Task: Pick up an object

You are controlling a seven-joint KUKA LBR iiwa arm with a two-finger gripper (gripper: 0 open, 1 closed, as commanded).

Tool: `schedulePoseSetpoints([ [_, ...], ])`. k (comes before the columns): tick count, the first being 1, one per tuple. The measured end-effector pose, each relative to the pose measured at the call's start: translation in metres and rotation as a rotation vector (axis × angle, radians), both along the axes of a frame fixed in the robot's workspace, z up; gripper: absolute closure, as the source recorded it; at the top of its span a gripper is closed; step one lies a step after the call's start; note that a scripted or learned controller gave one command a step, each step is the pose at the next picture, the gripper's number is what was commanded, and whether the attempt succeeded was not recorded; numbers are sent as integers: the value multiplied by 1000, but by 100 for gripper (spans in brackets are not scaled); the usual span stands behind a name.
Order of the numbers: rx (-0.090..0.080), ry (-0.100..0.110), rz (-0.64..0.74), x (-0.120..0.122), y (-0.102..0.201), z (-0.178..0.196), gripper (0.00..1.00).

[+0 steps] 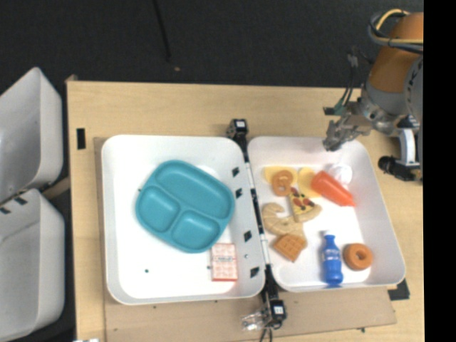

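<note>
Camera view: gripper (335,142) hangs over the right bin's (381,212) far rim; jaw opening indiscernible, touching nothing visibly.

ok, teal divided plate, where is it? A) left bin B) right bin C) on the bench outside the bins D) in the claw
A: the teal divided plate lies flat inside the left bin, beside a small card; the claw is over the right bin's far edge.
</note>
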State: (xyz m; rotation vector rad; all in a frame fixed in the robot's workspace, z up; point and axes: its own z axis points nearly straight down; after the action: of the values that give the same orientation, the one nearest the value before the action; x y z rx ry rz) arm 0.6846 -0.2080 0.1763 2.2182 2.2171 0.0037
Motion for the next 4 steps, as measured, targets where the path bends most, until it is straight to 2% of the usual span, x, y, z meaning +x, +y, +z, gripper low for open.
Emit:
schedulePoseSetpoints([
  [1,-1,-3,5,6,6,62,100],
  [2,0,3,7,6,5,65,100],
  [3,1,4,5,-8,51,76,100],
  [4,3,4,6,-35,99,83,100],
])
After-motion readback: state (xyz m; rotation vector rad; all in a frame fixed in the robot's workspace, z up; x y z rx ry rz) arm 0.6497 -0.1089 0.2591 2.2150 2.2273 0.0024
